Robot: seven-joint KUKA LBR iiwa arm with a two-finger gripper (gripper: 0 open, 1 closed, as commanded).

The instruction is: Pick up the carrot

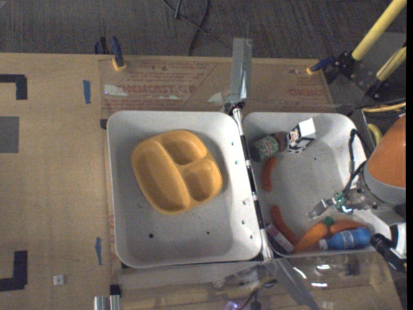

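carrot lying in right bin's near corner, touching blue bottle | gripper hovering just above, fingers' state: cannot tell | looking light, stiff, smooth; grabbing mid-body seems best

- Light is moderate and even, falling from above; the white bins come out pale grey rather than bright.
- Shadows are soft and short, darkest along the bin walls.
- Small glare patches show on the clear plastic at the bottom edge.
- The picture is slightly soft and grainy throughout; the orange band looks blurred.
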